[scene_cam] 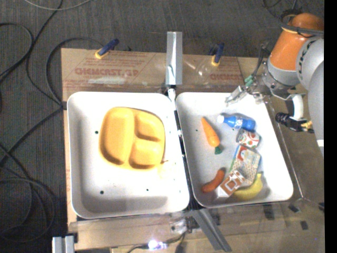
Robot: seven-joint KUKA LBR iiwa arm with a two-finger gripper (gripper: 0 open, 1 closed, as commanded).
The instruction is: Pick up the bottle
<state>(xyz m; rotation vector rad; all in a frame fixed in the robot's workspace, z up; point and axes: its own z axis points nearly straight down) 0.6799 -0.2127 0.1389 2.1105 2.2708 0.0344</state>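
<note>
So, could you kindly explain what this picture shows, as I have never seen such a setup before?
One camera looks down at a slant on a bench holding two white bins. The grey and orange machine at right is a robot arm; its grasping tool hangs above the right bin, holding nothing. That bin contains a blue bottle, a carrot, a sausage, a banana and some packets. The left bin holds a yellow divided tray.

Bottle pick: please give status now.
Claw above right bin's far edge, nothing in it. Bottle lies in right bin, just below claw, untouched. Carrot beside it, packet close by.
</note>
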